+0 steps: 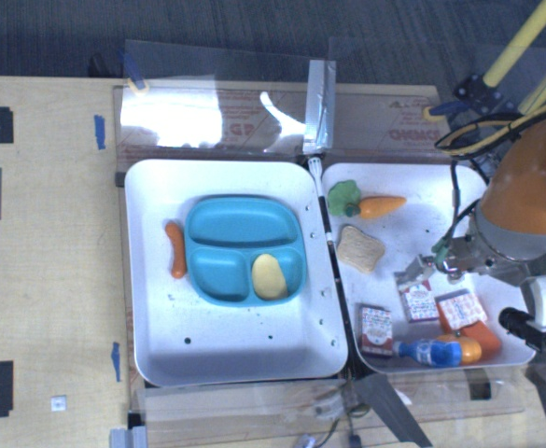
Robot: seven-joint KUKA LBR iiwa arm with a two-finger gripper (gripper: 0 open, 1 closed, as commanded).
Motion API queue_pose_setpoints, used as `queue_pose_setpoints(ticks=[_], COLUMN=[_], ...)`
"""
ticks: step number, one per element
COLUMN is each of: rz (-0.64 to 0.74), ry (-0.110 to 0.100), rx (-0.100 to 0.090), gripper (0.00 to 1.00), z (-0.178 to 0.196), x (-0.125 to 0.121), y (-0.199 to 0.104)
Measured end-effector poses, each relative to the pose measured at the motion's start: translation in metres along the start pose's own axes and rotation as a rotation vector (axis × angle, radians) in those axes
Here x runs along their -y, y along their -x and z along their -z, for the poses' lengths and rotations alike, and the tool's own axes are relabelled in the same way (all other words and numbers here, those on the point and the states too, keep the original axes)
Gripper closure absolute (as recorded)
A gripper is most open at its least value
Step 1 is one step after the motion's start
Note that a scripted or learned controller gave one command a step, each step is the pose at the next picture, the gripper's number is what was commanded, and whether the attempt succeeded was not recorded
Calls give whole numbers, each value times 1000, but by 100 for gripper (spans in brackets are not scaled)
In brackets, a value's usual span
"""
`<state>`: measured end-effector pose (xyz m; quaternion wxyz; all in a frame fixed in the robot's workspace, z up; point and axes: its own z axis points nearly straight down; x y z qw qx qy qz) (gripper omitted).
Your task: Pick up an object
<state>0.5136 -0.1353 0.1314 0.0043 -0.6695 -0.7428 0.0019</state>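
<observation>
Right bin (pixel 413 189), pick stock: I log my gripper (pixel 428 267) poised just above the printed packets (pixel 419 303), presumably to take one, claw state not discernible; carrot (pixel 382 206) and bread slice (pixel 359 248) lie farther left.

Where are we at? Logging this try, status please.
Gripper low over right bin, nothing seen held. Small packets just beneath it. Bread slice and carrot close by.
</observation>
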Motion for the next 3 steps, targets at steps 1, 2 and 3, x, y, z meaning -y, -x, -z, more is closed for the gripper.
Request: queue_pose_setpoints(ticks=[1,2,3], rz=[77,75,57], ry=[15,21,19], rx=[6,9,4], gripper=[0,100,100], z=[-44,-33,58], x=[11,10,-67], y=[-15,-14,-70])
